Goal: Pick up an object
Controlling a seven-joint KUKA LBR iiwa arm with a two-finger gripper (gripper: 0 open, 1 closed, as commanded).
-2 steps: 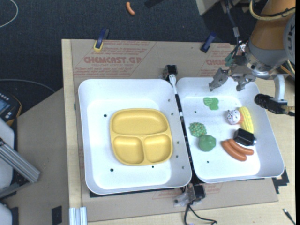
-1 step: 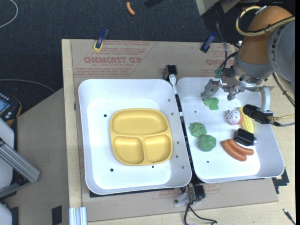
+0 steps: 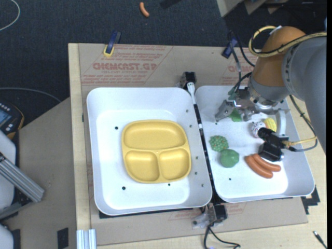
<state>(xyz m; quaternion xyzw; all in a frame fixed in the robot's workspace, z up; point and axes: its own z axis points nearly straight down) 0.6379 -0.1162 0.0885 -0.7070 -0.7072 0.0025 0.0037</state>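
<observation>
Reaching step: my gripper (image 3: 234,109) low in right bin (image 3: 290,183), jaw state unclear. Next: close on green piece (image 3: 237,115).

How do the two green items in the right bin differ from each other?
The bumpy green piece has a knobbly, broccoli-like surface and a darker green; the smooth green piece is rounded, plain-surfaced and lighter. The bumpy one lies nearer the divider between the bins; the smooth one sits closer to the sausages. Both are small, green and lie free on the right bin floor.
</observation>
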